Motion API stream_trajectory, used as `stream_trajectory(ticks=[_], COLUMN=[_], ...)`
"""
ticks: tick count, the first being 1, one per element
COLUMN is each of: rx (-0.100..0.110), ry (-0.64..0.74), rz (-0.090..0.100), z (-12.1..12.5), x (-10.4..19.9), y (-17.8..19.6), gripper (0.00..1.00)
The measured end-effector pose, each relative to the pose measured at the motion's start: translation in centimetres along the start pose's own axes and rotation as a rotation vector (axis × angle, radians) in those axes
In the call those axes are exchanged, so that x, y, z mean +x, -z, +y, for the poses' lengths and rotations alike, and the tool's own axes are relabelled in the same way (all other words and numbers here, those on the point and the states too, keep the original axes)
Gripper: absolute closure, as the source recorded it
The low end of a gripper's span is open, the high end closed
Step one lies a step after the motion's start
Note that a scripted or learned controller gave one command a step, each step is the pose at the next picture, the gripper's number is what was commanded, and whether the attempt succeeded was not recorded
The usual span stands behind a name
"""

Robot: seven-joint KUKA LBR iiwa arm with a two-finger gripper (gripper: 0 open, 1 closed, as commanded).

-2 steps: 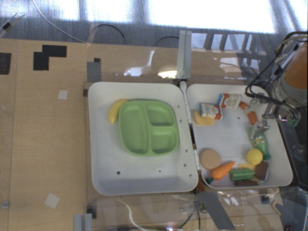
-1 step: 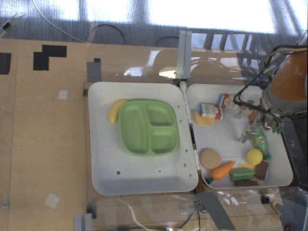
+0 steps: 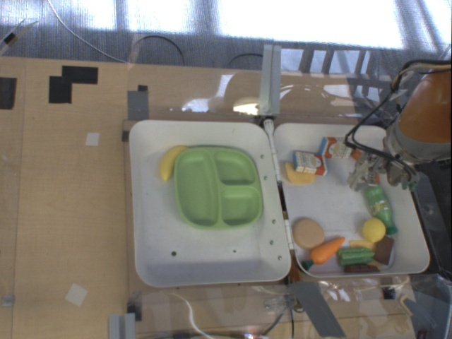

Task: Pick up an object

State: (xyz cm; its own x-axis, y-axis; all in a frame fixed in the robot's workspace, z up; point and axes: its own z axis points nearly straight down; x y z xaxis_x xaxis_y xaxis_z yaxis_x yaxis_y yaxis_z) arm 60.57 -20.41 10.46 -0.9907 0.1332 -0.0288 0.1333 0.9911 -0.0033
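Jaws low over right bin, right of frame, just above green bottle; grip state cannot tell. Carrot at bin's lower edge. Green divided plate in left bin.

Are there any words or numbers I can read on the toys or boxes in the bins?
None can be read.
Small carton: blue and white print, too blurred.
Red and white packet: print too small.
Green bottle: label too blurred.
Green plate and banana: no writing visible.
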Motion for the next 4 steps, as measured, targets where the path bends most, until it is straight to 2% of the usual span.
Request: stream_trajectory(ticks=[1, 2, 3, 4], rx=[-0.001, -0.003, -0.007, -0.005], ry=[-0.037, -0.101, -0.032, 0.155], rz=[0.007, 0.018, 0.021, 0.018], z=[1.7, 6.2, 16.9, 12.2], x=[4.0, 12.1, 12.6, 6.9], y=[11.2, 13.1, 12.8, 13.4], gripper=[1.0, 1.0, 1.0, 1.0])
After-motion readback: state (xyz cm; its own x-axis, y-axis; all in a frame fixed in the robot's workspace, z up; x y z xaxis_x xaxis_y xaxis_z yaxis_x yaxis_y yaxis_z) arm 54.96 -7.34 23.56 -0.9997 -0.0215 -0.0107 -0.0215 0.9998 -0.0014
